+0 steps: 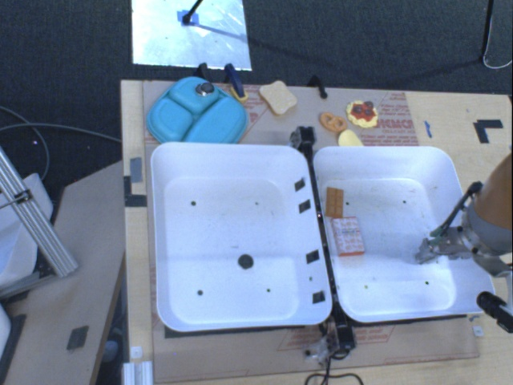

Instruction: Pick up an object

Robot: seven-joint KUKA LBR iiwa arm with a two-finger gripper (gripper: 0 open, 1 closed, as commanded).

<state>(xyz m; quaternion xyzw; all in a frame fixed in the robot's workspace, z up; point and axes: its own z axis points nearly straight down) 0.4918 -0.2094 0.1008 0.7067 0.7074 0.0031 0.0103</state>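
Approaching: jaws point(425, 253), state unclear, hover at three o'clock in right bin point(385, 160); next, reach the red box point(347, 236).

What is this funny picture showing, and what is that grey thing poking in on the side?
A camera hangs above a bench and looks down on two white tubs. The grey thing is a robot arm reaching in from the picture's right. At its tip is a gripper with two fingers, low in the right tub. Nothing is between its fingers. In that tub lie an orange-brown block and a small reddish box. The left tub has a small dark round thing. Behind the tubs sit a blue divided plate and toy food, including a slice of toast.
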